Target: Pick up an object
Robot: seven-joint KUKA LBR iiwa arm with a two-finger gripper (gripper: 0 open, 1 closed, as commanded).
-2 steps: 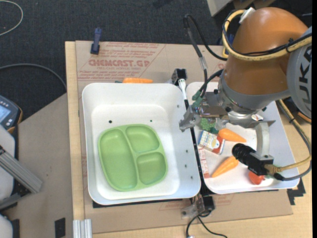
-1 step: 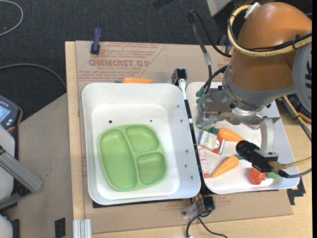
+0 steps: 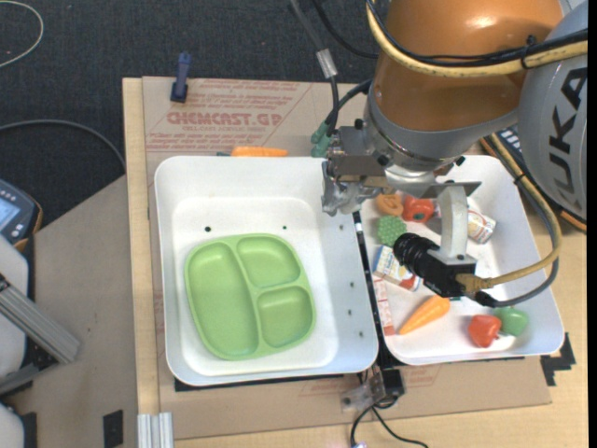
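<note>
My gripper [image 3: 403,190] hangs under the big orange and grey wrist, low over the back left part of the right bin [image 3: 539,259]. Its tips are hidden by the wrist. Just below it lie a red and orange toy [image 3: 417,209] and a bumpy green toy [image 3: 391,230]. A white carton [image 3: 481,224] lies to the right of these. A small printed box [image 3: 390,267] sits by the bin's left wall. Nearer the front lie an orange carrot [image 3: 424,314] and a red toy [image 3: 483,330] beside a green piece [image 3: 513,321].
The left bin [image 3: 170,215] holds a green divided plate [image 3: 249,293]. An orange object [image 3: 259,152] lies behind that bin on the cardboard. A black hose fitting [image 3: 431,267] and yellow cable cross over the right bin. A blue clip [image 3: 180,77] sits at the back left.
</note>
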